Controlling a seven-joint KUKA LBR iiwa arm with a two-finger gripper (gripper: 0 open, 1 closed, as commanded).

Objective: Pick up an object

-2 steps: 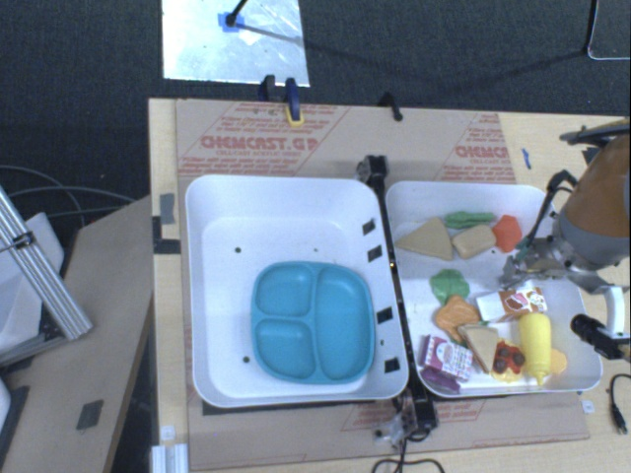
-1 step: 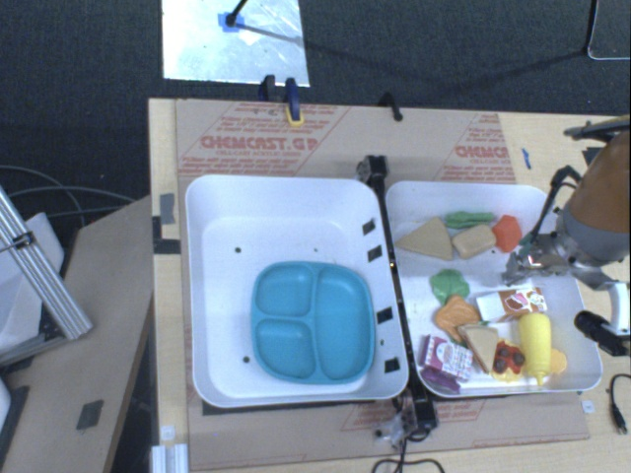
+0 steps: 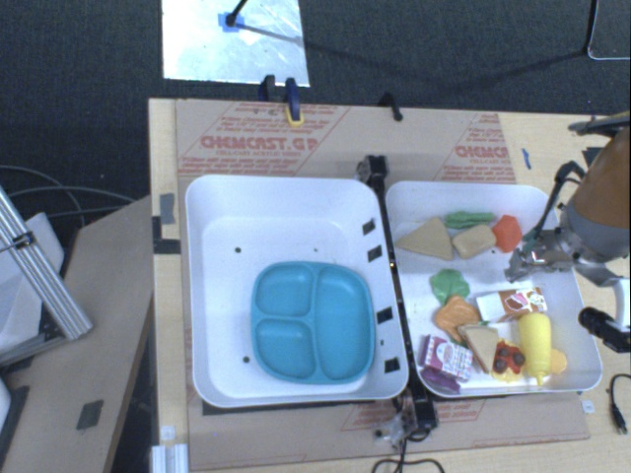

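A downward, slanted look at a bench bearing two shallow white bins side by side. The left bin (image 3: pixel 212 264) holds a blue divided plate (image 3: pixel 314 320) lying flat near its middle. The right bin (image 3: pixel 580 338) is the crowded one, a jumble of toy food packed close together: a tan wedge (image 3: pixel 426 237), a green bean-like piece (image 3: pixel 467 219), an orange-red piece (image 3: pixel 507 232), a green leafy piece (image 3: pixel 450 285), a yellow bottle-shaped toy (image 3: pixel 535 341) and a purple packet (image 3: pixel 447 360) near the front wall. The grey arm reaches in from the right, and its gripper (image 3: pixel 530 257) hangs low over that bin's right side, just above the pile and beside the orange-red piece, likely because the pickable objects all lie there. How far the pincer is spread cannot be told, and nothing is seen caught in it
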